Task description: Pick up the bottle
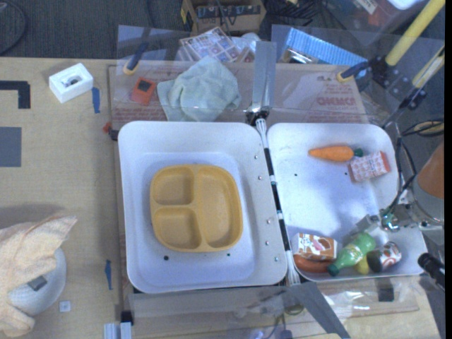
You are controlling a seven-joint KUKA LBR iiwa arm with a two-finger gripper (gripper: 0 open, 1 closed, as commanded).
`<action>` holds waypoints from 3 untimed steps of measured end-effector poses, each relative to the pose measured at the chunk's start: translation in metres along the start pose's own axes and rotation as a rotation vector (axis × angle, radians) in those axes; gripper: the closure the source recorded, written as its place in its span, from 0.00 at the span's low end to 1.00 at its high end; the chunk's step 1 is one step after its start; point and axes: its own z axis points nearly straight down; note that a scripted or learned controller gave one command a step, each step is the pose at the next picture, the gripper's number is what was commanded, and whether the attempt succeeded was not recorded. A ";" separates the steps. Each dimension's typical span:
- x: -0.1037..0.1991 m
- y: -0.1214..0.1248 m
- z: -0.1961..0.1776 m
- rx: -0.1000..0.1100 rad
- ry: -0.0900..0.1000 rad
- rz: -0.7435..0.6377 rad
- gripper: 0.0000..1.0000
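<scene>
Two white bins sit side by side on the counter (56,182). The left bin (134,189) holds one yellow plate (196,207) with three compartments. The right bin (311,196) holds one carrot (332,154), one red packet (369,167), one orange-and-white pouch (313,246), one can (387,257) and one bottle (352,253). The bottle, green with a yellow-green body, lies on its side near the front wall, long axis slanting, cap toward the lower left. The gripper (390,219) hangs just above and right of it; whether its fingers are parted cannot be told.
</scene>
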 end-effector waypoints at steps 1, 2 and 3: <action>0.072 0.012 0.001 -0.003 -0.011 -0.101 0.00; 0.011 0.000 0.001 -0.001 -0.014 -0.061 0.00; 0.070 0.012 0.001 -0.002 -0.013 -0.248 0.00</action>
